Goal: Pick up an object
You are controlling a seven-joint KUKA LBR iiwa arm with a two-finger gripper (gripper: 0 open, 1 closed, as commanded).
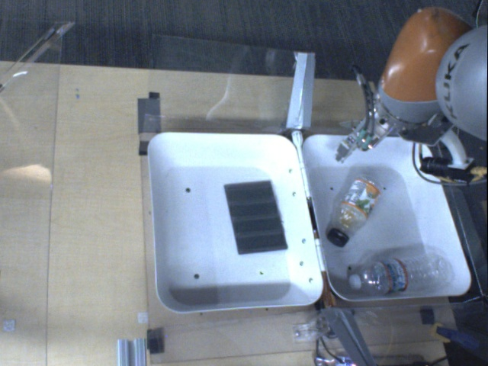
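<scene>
Gripper point(352, 148) above right bin's point(450, 227) far edge | finger state unreadable | should descend centred across small bottle point(355, 207), avoiding clear bottle point(396, 274).

Two white bins point(164, 204), two bottles point(356, 206), and seemingly one dark ridged pad point(255, 216).

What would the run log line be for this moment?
gripper: over right bin back-left corner, nothing seen held | right bin: small bottle, clear bottle | left bin: dark block
</scene>
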